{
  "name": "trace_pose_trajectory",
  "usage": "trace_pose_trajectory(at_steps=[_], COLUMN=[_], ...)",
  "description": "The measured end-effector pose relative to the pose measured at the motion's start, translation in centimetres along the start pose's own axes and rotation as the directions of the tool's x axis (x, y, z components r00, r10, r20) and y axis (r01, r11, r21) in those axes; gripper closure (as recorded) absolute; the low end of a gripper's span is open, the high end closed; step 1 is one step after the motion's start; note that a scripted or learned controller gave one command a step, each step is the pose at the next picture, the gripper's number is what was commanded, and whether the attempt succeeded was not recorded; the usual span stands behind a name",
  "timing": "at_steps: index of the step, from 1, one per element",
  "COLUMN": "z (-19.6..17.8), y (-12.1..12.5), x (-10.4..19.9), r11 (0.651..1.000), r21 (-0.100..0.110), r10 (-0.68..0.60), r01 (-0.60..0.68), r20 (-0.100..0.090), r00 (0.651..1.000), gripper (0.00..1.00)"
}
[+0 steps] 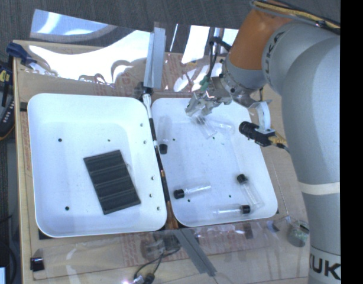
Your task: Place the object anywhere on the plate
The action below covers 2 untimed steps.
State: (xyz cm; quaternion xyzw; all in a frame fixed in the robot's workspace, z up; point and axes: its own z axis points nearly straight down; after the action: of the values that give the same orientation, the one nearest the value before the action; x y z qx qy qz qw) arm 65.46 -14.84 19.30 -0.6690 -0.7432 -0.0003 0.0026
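Observation:
The plate [112,181] is a dark ridged rectangle lying in the left white bin [45,117]. Three clear vials with black caps lie in the right bin [187,158]: one [191,190] at front centre, one [245,189] near the right wall, one [232,209] at the front right. Another clear vial [212,126] lies at the back of that bin. My gripper [198,107] hangs over the right bin's back part, just above and left of this vial. Glare and the clear plastic hide whether it touches the vial.
A small black cap [162,148] rests by the right bin's left wall. A metal bar [153,58] stands behind the gap between the bins. The arm's grey body [305,99] covers the right side. Cables and clamps [4,99] sit off the left edge.

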Motion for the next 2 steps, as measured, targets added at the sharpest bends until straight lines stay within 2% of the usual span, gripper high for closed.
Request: trace_pose_trajectory(at_steps=[1, 2], z=[0.2, 0.3], y=[-8.5, -3.2], x=[7.0, 17.0], r11=[0.997, 0.985], r21=[0.001, 0.0], r10=[0.072, 0.174], r01=[-0.072, -0.174], r20=[0.003, 0.004], r00=[0.997, 0.985], gripper=[1.0, 1.0])
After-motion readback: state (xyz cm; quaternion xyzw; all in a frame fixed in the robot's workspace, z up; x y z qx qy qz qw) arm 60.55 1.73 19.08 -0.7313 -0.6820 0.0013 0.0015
